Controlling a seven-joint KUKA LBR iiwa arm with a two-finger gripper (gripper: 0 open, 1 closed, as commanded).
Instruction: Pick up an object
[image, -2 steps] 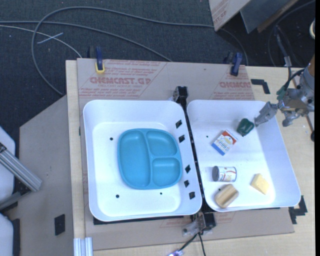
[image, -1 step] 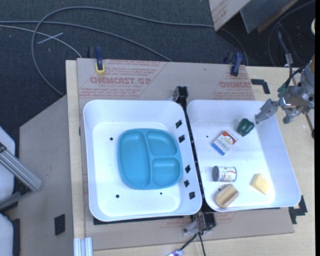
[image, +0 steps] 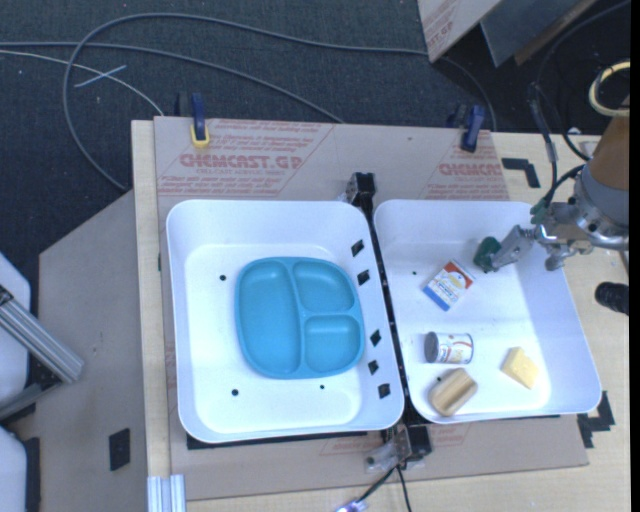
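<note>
The right bin (image: 560, 300) holds several small items. A blue, white and red carton (image: 448, 285) lies near its middle. A small can (image: 450, 348) lies on its side below that, with a tan bread-like block (image: 452, 390) near the front wall and a yellow wedge (image: 519, 367) to its right. My gripper (image: 520, 254) hangs over the bin's upper right part, up and to the right of the carton. It is open, with one green-tipped finger (image: 487, 252) pointing left, and nothing sits between the fingers.
A blue divided plate (image: 300, 316) lies in the middle of the left bin (image: 190, 300). A black divider with clips (image: 372, 300) runs between the two bins. Clamps (image: 199, 125) hold the board at the back, and cables trail on the dark floor.
</note>
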